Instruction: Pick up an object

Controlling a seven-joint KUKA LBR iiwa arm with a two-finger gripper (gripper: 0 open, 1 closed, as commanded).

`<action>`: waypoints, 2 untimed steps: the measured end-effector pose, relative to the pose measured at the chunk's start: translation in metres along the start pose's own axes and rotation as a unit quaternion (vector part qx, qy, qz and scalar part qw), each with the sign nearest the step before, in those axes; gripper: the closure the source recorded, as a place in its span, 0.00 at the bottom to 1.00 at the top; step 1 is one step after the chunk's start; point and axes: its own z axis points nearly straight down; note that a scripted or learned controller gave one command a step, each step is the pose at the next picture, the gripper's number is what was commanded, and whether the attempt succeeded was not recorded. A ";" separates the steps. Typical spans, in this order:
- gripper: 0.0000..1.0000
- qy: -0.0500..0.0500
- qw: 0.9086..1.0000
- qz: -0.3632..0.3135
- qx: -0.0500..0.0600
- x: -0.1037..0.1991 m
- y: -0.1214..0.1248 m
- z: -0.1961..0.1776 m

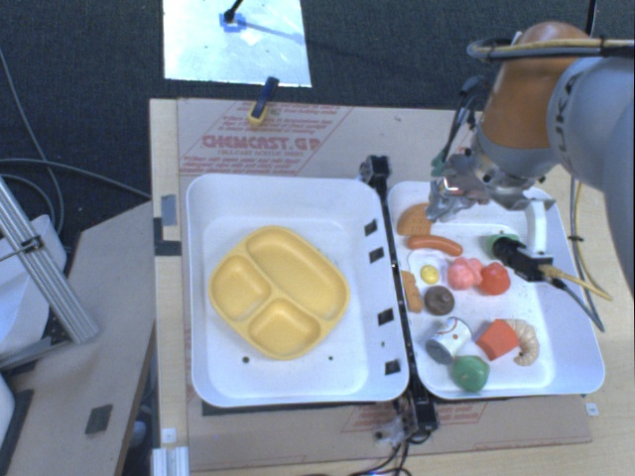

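On the bench point(298, 132), the sectioned tray point(279, 292) lies in the left bin point(288, 291), while to that tray's right the right bin point(571, 350) holds the toy foods point(466, 300), the claw point(444, 206) above its far edge

Two white bins point(198, 266), one yellow tray point(278, 291), about ten toy foods point(466, 274).
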 end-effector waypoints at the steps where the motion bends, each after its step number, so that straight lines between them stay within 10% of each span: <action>1: 0.00 -0.001 1.000 0.003 0.004 -0.003 -0.002 0.007; 2: 0.00 -0.002 1.000 0.006 0.006 -0.052 0.017 0.126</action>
